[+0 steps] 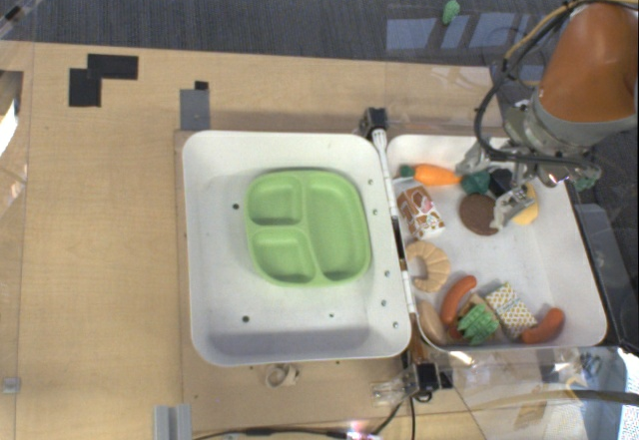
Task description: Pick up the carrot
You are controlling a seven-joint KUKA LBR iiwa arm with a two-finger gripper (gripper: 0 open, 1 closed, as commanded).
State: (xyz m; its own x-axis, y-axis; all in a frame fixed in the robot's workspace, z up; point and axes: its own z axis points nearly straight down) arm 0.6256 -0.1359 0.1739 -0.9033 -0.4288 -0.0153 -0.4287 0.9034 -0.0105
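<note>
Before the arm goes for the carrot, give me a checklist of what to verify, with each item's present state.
1. Orange toy carrot with green top lies in the right shallow white bin, near its back left corner: ok.
2. Carrot free of neighbours, with nothing lying on it: ok.
3. End effector above the carrot: not ok, it sits to the carrot's right.
4. End effector holds the carrot: not ok.
5. Finger opening: cannot tell.
6. Brown round disc close under the end effector, possible obstruction: cannot tell.

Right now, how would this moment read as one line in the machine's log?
task: pick up carrot | carrot: lying in right bin, far-left corner | pincer: above bin, right of carrot | carrot not held
</note>
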